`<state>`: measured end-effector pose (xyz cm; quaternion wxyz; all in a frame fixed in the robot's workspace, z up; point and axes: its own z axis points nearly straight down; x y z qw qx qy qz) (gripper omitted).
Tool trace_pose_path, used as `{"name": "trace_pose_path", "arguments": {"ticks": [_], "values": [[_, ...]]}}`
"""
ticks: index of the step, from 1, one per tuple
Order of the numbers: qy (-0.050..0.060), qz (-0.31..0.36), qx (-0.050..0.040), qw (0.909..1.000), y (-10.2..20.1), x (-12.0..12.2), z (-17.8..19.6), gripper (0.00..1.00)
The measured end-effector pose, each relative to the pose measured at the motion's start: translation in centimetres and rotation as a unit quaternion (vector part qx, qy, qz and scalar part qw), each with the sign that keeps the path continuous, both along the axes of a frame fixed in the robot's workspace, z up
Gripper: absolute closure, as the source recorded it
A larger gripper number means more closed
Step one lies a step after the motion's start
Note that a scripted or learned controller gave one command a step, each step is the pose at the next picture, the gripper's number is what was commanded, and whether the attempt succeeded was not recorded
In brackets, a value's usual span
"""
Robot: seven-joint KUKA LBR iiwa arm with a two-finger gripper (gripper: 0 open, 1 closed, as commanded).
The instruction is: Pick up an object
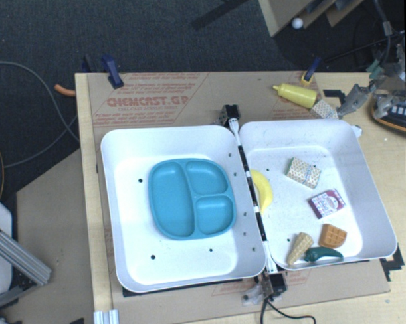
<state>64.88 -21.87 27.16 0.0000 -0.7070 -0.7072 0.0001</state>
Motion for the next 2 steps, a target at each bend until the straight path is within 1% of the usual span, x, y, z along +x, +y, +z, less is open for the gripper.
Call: {"name": "trace_pose_path", "arguments": {"ticks": [1, 2], "values": [[0.001, 0.0, 0.0002, 1.0, -0.5, -9.4, -9.9, 0.0], [0.0, 0.0, 0.0004, 1.0, 3.0, -11.7, -18.8, 0.0]]}}
